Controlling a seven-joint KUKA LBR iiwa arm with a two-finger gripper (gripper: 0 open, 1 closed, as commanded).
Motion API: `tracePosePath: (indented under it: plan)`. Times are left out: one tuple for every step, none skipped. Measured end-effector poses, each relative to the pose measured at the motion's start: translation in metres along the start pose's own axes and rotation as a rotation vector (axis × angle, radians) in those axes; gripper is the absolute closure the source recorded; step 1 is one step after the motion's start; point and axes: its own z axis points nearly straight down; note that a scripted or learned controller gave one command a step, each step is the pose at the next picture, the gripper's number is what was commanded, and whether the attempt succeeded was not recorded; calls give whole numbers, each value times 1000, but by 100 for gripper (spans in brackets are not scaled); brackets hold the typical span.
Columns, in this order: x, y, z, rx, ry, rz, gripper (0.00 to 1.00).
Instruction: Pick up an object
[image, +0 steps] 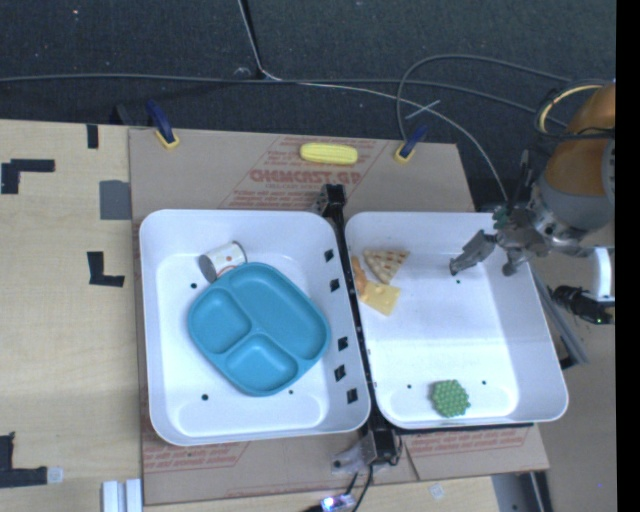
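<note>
Sitting in right bin (520, 350), green bumpy ball (449, 397), near front edge

**Gripper above the right bin's far edge**

The gripper (487, 254) hung over the upper right part of the right bin (520, 330), its two fingers spread apart with nothing between them. In this bin lay a waffle piece (385, 263), a yellow cheese slice (377, 295) and a green bumpy ball (449, 397). The left bin (160, 300) held a blue divided plate (258, 327) and a small cup (222, 260) on its side.
</note>
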Motion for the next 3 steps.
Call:
tracePosePath:
  plan:
    - [0,3,-7,-13,-3,-3,0]
    - [-9,-1,47,-8,-3,-2,0]
    - [-9,0,95,-17,-6,-4,0]
